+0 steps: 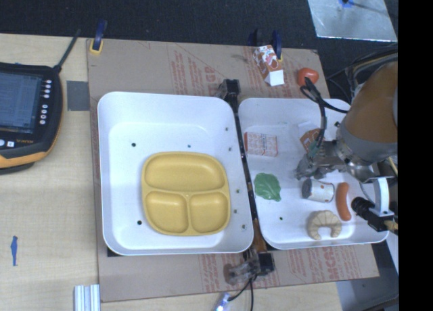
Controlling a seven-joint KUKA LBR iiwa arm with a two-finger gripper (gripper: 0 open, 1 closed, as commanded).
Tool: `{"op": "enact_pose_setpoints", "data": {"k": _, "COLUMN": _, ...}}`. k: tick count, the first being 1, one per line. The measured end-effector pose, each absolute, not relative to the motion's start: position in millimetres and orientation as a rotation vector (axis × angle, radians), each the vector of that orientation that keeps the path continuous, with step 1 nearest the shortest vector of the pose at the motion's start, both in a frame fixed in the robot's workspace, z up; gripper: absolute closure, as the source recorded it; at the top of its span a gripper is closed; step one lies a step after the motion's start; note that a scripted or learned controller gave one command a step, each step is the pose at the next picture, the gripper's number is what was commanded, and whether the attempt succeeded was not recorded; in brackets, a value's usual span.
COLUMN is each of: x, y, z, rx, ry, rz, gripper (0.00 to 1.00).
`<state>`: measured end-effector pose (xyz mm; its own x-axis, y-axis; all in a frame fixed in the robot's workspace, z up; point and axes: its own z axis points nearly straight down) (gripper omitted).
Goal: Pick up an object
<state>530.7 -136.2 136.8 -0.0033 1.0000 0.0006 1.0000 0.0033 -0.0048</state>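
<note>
Gripper point(310, 170) hangs low in the right bin point(284, 235), just above the small white cup point(318, 190); whether it is spread, I cannot tell. It may push the cup towards the sausage point(344, 201).

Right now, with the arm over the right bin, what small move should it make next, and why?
Probably a short descent straight down. The end effector hangs just above the small white cylinder in the right bin. The sausage and croissant lie close by, so a sideways shift risks bumping them. I cannot tell how the fingers stand.
</note>
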Motion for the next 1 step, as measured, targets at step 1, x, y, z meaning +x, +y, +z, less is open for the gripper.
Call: {"op": "enact_pose_setpoints", "data": {"k": 1, "x": 534.5, "y": -68.4, "z": 191.9, "rx": -2.213, "ry": -2.226, "rz": 0.003, "gripper": 1.00}}
